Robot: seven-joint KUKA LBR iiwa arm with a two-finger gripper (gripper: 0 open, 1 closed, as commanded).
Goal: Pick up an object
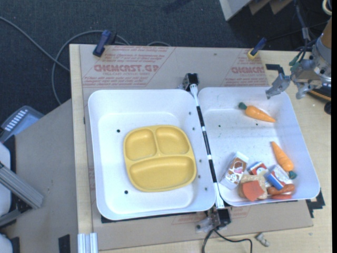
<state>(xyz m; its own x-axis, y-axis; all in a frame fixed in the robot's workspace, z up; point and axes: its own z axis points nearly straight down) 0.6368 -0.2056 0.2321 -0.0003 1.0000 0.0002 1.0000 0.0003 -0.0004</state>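
Clutter sits nearest the camera, in the near corner of the right bin (300,141): a heap of small toy food pieces (260,182), among them a white carton-like item, a brown rounded piece and some red and blue bits, all touching or overlapping. Just beyond the heap lies a toy carrot (282,157), angled along the bin's right side, its green end toward the pile. In the left bin (105,141) a yellow divided plate (159,157) rests near the middle, two small compartments on its far side and one wide one on the near side. Farther back in the right bin a second carrot (256,113) lies apart from the rest, green end to the left. Beyond it, over the bin's far right corner, the gripper (289,87) hangs with its two fingers spread, nothing between them.
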